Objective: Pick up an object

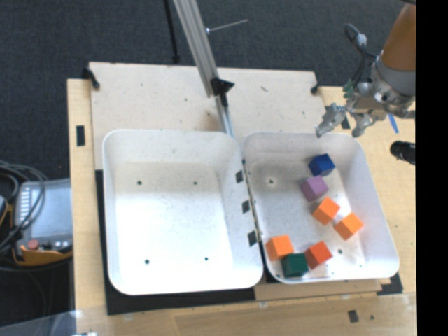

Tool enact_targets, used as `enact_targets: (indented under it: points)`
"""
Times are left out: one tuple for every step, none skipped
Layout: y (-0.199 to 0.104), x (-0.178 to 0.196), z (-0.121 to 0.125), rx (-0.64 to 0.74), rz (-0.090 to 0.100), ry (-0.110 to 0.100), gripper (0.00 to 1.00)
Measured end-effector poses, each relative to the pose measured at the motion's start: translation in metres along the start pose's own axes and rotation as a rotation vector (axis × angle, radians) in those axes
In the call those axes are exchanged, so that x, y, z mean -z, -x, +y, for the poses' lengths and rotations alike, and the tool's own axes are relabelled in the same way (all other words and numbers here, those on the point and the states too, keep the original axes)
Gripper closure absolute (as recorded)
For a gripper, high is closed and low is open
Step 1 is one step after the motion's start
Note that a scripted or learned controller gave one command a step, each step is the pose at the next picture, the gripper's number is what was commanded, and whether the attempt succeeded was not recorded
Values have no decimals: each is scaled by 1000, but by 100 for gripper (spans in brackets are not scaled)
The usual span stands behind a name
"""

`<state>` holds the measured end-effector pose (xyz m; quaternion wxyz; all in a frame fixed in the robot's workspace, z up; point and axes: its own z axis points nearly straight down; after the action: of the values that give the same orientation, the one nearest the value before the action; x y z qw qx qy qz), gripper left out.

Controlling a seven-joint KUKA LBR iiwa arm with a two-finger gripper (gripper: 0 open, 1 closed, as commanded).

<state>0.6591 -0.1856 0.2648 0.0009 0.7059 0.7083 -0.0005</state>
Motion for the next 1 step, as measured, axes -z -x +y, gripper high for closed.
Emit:
enact_targets:
  points:
    - [1, 0, 0, 1, -2, -1, 0]
